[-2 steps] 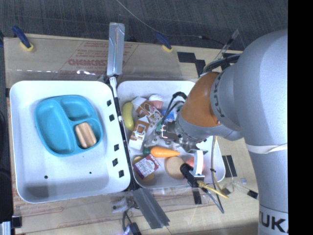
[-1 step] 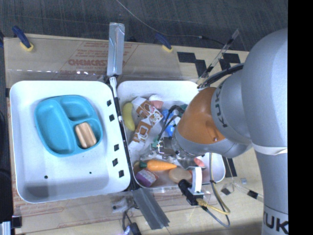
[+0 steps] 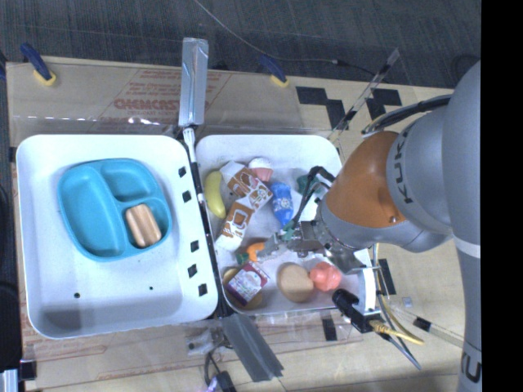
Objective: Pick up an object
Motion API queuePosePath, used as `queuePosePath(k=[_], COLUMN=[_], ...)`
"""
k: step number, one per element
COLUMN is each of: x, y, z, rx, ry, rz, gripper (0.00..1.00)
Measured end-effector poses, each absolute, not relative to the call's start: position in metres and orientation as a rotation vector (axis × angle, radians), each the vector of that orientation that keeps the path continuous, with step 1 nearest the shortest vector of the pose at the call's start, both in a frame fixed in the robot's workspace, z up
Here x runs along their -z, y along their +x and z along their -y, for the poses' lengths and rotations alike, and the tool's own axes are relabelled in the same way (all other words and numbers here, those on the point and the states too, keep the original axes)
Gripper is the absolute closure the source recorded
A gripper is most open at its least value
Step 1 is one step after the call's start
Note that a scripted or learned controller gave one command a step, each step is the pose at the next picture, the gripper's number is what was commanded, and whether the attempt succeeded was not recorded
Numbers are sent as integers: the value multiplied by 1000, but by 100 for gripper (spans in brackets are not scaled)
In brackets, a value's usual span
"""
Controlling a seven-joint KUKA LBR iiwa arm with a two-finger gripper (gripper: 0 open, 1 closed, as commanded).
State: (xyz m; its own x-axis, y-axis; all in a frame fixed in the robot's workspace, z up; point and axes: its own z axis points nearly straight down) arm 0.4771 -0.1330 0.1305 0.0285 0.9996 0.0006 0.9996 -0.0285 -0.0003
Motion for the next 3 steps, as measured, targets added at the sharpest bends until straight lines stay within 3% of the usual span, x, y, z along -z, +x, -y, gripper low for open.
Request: queuePosePath(k=[1,2,3], x=[-91,-100,-100], y=[492,492,492], z=[97,98,98], rx=[-3,-4,-4], ry=[-2163,-2160,-2159], rz=[2272,2274,2274], gripper=[0,100,0])
